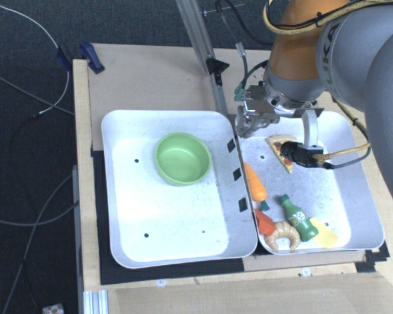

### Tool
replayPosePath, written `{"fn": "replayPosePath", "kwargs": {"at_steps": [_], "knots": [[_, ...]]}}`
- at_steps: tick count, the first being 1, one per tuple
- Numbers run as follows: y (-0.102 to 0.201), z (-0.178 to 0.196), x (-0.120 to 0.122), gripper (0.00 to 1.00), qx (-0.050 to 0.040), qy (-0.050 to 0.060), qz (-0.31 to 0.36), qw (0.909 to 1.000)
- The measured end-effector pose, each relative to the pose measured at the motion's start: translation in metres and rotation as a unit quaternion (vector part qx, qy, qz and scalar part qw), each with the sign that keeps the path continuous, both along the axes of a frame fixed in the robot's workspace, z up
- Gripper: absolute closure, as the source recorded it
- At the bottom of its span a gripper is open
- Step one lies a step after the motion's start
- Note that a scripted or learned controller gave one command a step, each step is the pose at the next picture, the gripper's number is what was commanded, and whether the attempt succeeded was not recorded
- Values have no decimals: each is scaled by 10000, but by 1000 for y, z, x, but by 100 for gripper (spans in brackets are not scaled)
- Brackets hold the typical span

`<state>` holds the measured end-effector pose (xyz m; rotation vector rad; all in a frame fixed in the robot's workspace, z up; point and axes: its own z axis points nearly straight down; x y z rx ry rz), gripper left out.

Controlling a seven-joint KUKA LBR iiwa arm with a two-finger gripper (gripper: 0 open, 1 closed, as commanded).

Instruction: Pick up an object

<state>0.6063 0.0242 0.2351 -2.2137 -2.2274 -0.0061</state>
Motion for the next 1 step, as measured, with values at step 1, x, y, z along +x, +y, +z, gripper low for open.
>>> {"fn": "replayPosePath", "kwargs": {"at_steps": [1], "knots": [[38,-4,29,100,-8,0,-10,10000]]}}
